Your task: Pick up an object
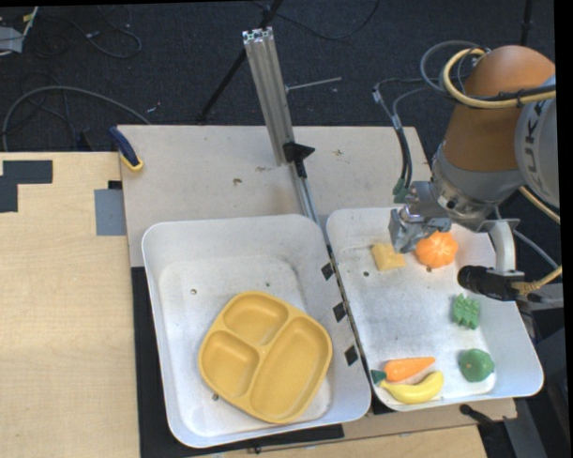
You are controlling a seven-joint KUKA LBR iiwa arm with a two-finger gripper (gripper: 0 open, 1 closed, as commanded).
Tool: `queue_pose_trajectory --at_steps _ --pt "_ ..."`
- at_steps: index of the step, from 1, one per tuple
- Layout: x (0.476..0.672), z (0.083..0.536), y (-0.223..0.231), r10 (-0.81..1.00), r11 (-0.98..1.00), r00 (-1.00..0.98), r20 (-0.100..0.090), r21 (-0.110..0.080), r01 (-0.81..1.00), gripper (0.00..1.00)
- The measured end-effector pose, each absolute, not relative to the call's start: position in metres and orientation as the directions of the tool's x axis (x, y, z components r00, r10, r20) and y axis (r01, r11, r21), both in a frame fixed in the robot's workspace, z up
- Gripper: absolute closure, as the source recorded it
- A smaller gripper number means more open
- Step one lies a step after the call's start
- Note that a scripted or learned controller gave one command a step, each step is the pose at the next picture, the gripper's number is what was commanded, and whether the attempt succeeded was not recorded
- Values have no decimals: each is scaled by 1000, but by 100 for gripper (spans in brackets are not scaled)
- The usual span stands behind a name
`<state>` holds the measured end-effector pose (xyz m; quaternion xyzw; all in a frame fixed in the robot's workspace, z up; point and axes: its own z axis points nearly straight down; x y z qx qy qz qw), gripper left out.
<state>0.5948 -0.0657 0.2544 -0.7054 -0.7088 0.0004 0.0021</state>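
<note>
A: Camera view, insp. notes. We see two white bins. Left bin (166,265) holds a yellow divided plate (265,356). Right bin (517,380) holds the candidate objs: pale yellow block (388,257) and orange fruit (436,250) at the far end, green studded piece (466,311) toward the right wall, then round green item (475,365), carrot (409,367) and banana (414,389) along the near edge.

B: Arm posn?

A: Gripper (413,226) sits low over the far end of the right bin, just beside the orange fruit and near the block. Whether it's released, clenched or grasping, we can't tell; wrist body covers that area. We can't confirm contact w/ either obj.

B: Our judgement on the step?

A: Approach to grasp, probably the orange fruit. To do it well: centre over the fruit, not between fruit and block, since round shape may roll off a skewed pinch. Descend straight, close fully, lift slow, verify obj clears bin floor.
</note>
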Motion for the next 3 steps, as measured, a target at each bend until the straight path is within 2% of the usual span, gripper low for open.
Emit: queue_pose_trajectory --at_steps 1,2,3 --pt "588 258 -14 1000 5 -5 2 -4 1000 100" --pt "569 252 43 1000 5 -5 1 -5 1000 100" --pt "561 232 88 1000 3 -3 0 -6 1000 100"
